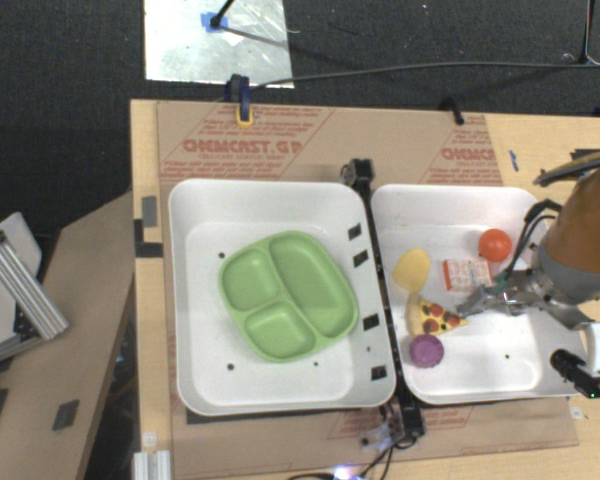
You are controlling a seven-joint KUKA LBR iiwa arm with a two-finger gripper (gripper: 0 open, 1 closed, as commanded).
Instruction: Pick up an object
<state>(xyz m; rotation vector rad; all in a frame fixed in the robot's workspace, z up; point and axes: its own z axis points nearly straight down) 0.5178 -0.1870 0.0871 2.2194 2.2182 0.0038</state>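
The right bin (510,373) holds several small objects: an orange ball (495,245), a yellow fruit (412,268), a red-and-white packet (463,273), a pizza slice toy (432,318) and a purple round piece (426,350). My gripper (477,301) reaches in from the right, low over the bin floor. Its tip lies just below the packet and right beside the pizza slice's right end. I see nothing lifted off the bin floor. The arm's orange band (585,233) sits above the bin's right edge.
The left bin (195,268) carries a green divided plate (285,293). A black divider with clips (370,268) runs between the bins. Cables (570,168) hang near the arm at the right. A black part (577,370) of the arm overhangs the right bin's front corner.
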